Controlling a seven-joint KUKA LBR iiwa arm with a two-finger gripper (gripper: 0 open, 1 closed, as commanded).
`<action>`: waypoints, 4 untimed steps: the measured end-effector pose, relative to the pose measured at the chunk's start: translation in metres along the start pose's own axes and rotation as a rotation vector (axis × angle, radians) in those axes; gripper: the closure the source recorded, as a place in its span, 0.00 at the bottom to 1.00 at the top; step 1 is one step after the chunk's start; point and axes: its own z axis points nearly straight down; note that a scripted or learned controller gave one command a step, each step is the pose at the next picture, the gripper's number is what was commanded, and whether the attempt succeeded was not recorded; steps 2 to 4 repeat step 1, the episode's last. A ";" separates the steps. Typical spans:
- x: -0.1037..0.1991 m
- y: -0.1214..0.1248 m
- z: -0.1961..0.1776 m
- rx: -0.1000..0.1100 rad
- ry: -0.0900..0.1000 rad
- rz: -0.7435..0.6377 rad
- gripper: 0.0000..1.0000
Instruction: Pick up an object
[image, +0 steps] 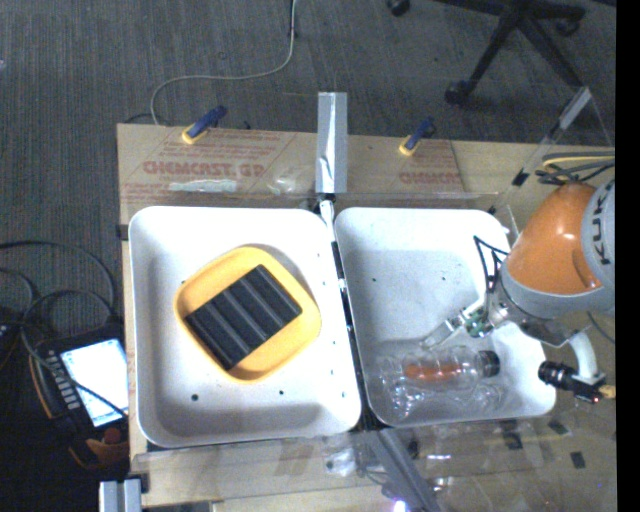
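Note:
A clear plastic bottle (440, 374) with an orange band inside and a dark cap lies on its side near the front wall of the right bin (400, 260). A yellow pad with a black ribbed top (247, 312) rests in the middle of the left bin (160, 250). The arm's orange wrist (560, 245) hangs over the right bin's right edge. My gripper (468, 322) points down and left from it, just above the bottle's capped end and close to it. Nothing is visibly held.
A metal divider post (331, 140) stands behind the seam between the bins. Two blue-and-yellow clamps (204, 123) hold the cardboard backing at the rear. Cables and a lit tablet (90, 375) lie on the floor at the left.

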 end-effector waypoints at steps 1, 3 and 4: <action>-0.004 0.038 -0.110 0.010 0.012 -0.261 0.00; -0.004 0.038 -0.110 0.010 0.012 -0.261 0.00; -0.004 0.038 -0.110 0.010 0.012 -0.261 0.00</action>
